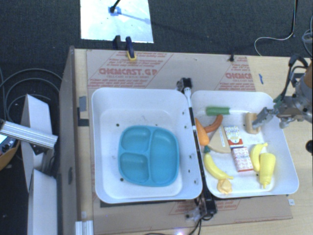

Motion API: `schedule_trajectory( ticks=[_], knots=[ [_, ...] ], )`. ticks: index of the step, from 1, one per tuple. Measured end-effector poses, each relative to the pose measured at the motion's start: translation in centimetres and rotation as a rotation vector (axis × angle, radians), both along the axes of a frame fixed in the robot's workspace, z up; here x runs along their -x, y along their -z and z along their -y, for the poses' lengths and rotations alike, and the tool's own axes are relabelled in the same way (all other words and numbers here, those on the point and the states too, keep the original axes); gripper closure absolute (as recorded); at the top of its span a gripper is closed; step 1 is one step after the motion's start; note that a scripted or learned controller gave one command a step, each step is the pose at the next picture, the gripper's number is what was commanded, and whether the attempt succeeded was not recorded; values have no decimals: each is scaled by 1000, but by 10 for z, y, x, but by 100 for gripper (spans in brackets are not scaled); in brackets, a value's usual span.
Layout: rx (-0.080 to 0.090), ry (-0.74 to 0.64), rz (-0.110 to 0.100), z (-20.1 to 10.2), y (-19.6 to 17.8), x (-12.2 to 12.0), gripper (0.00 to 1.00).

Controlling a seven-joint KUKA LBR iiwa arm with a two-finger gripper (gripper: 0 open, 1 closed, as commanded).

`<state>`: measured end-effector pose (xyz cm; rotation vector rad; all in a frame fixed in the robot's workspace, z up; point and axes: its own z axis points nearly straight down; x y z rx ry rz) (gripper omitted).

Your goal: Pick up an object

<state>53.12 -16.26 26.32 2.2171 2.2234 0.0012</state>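
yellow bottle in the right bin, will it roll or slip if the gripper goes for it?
The yellow bottle lies on its side, so a nudge would probably roll it. Its smooth rounded body may slip between fingers. The banana touching it might shift too.

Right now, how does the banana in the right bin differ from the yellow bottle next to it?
The banana is long, thin and curved, lying at a slant in the right bin near the divider; the yellow bottle is stubbier and thicker, lying near the outer wall with its narrow end toward the front. The banana is brighter yellow with a green tip; the bottle is paler. Both are yellow and lie flat in the same bin.
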Motion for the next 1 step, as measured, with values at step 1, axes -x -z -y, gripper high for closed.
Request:
schedule_trajectory(
  ticks=[1],
  knots=[
    [-3,-3,-7,-14,98,-16,0]
  ],
)
